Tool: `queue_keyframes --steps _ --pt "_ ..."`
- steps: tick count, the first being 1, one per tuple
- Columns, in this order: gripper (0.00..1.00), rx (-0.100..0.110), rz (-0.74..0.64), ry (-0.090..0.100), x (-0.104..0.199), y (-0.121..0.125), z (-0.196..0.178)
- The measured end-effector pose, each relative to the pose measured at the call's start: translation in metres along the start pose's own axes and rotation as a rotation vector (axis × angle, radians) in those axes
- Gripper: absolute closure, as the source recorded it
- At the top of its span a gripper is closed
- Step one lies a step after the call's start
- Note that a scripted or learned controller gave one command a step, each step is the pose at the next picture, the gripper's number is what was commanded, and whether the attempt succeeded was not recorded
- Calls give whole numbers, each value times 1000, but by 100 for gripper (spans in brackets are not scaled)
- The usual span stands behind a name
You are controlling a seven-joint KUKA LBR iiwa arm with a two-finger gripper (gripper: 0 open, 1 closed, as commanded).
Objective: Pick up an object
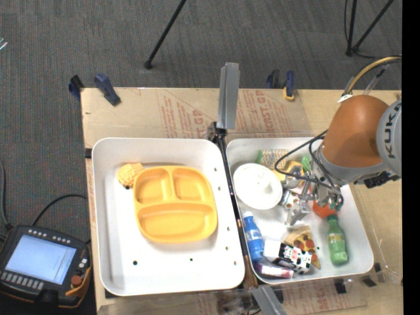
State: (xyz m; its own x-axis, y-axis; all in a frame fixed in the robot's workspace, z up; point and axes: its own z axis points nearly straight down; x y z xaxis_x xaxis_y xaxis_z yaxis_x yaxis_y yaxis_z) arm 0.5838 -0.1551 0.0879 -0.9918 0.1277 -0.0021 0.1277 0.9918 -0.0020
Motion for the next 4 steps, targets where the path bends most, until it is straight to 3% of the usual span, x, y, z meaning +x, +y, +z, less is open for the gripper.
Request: queue_keyframes --steps 1,2,3,4 --pt "0 -3 -204 -2 12 -60 -1" --pt "0 -5 -184 -2 -28 8 0" --pt "0 -3 -328 1 -11 -57 0" --pt "0 4 -395 -8 -22 1 -3"
